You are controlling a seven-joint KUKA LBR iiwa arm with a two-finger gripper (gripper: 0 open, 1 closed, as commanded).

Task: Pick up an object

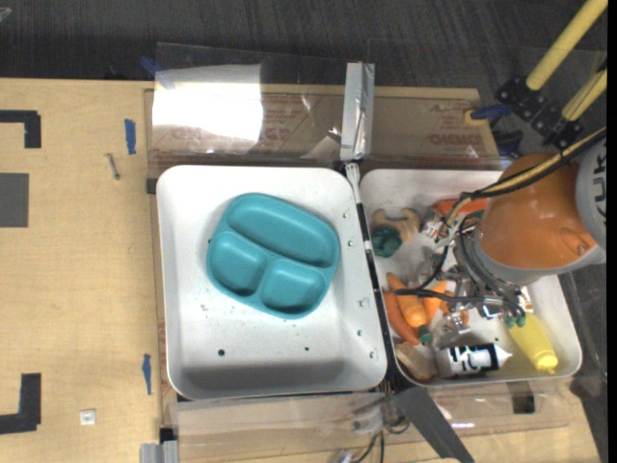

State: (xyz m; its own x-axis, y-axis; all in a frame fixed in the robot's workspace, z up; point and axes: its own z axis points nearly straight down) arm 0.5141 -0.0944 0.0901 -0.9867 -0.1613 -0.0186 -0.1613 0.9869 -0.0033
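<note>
The right bin (569,353) holds a jumble of small objects: an orange carrot-like piece (410,314), a teal lump (386,242), a yellow bottle (533,342), a white and black bottle (474,358) and a tan piece (413,361). My arm reaches in from the right, its orange band (530,222) hanging over the bin. The gripper (469,297) is down among the objects, with wires and metal parts around it. I cannot make out anything held in it.
The left bin (188,336) carries a teal three-compartment plate (273,253). A clear plastic panel (289,114) and a metal divider (357,109) stand behind the bins. Yellow rods (574,32) cross the upper right. Wooden bench top (67,287) lies to the left.
</note>
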